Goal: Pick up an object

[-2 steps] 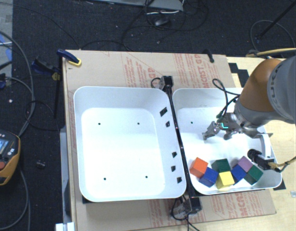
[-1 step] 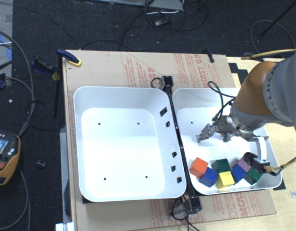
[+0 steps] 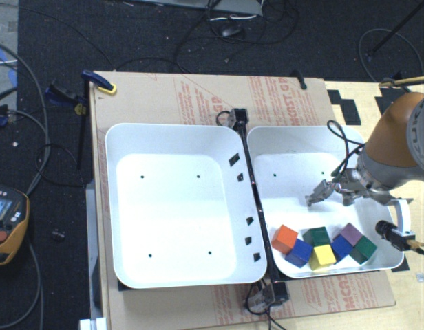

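The arm [image 3: 398, 143] reaches in from the right over the right bin [image 3: 294, 143], its gripper [image 3: 322, 192], whose grip I cannot tell, poised above the blocks [image 3: 322, 246] clustered along the bin's near edge.

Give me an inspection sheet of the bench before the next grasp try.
Surface: brown cardboard sheet under two shallow white plastic bins; left bin, right bin.
Job's things: small coloured blocks clustered at the right bin's near edge: orange, two blue, yellow, two green, purple.
Clutter: nothing seen in the bins.
Grippers: pincer over the right bin's floor, above the blocks in the image, nothing between its fingers.
Cables: black cables by the arm; more on the floor.
Surroundings: dark carpet, yellow handheld unit at left.
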You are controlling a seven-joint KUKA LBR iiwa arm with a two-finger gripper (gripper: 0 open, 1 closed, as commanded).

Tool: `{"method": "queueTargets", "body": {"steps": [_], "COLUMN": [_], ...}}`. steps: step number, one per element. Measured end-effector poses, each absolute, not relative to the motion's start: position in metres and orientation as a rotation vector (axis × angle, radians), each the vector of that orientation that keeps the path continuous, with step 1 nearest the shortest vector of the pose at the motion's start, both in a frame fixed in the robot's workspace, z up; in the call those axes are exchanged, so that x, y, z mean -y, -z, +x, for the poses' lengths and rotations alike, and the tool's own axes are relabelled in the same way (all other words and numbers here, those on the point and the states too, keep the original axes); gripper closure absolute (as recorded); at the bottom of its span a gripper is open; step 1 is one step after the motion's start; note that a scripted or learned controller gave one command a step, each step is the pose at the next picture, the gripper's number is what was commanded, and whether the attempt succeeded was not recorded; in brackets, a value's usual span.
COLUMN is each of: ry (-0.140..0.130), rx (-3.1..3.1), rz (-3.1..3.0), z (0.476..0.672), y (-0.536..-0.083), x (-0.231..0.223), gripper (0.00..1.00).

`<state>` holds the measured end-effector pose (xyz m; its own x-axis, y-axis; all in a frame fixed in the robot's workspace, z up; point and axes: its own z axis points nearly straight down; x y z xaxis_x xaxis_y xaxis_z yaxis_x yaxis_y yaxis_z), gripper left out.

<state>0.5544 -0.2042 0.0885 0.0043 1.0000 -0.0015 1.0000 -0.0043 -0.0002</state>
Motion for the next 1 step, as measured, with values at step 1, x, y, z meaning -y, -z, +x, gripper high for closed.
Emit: {"method": "queueTargets", "body": {"steps": [1], "ry": [0.0], "rx": [-2.221], "rz": [2.221], "z": [0.5307], "y": [-0.0886], "x": [0.1861], "gripper": [0.0]}}
